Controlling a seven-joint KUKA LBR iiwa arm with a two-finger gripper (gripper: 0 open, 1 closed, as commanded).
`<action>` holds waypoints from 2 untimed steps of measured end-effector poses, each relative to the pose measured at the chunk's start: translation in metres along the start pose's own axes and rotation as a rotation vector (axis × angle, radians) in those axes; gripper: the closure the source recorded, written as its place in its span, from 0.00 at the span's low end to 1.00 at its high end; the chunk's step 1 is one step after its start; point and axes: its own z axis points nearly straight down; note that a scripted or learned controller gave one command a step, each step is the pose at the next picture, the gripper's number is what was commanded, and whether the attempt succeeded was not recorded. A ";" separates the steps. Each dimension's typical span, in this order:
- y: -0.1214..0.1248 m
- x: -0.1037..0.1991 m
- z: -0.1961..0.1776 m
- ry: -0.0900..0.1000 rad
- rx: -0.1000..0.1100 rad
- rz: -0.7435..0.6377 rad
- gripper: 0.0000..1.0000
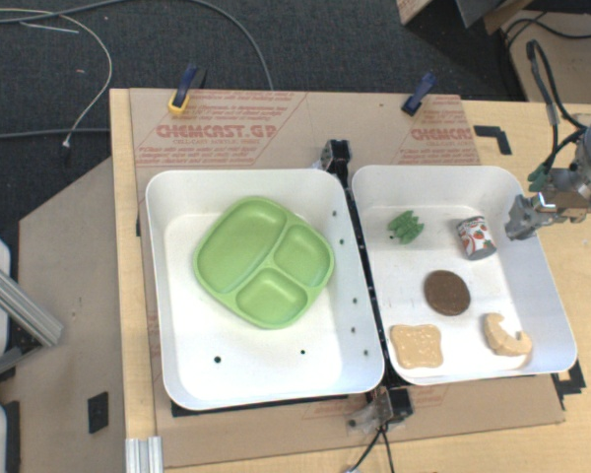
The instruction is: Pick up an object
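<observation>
Hovering at the right white bin's (pixel 557 304) far edge, the grey hand (pixel 524 220) carries nothing; I cannot tell its opening. Nothing is picked yet: the small red-and-white can (pixel 476 236) lies just beside it.

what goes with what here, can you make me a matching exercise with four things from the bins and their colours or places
Things:
1. divided plate
2. round cookie
3. small can
4. toast slice

Descriptions:
A. dark brown, middle of the right bin
B. light green, in the left bin
C. tan, near front edge of the right bin
D. red and white, near the gripper

Pairs: 1-B, 2-A, 3-D, 4-C
</observation>
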 end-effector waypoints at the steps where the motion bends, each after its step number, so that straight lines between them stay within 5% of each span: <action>1: 0.019 0.060 0.010 0.005 0.008 -0.005 1.00; 2: 0.031 0.111 0.024 0.005 0.012 -0.002 1.00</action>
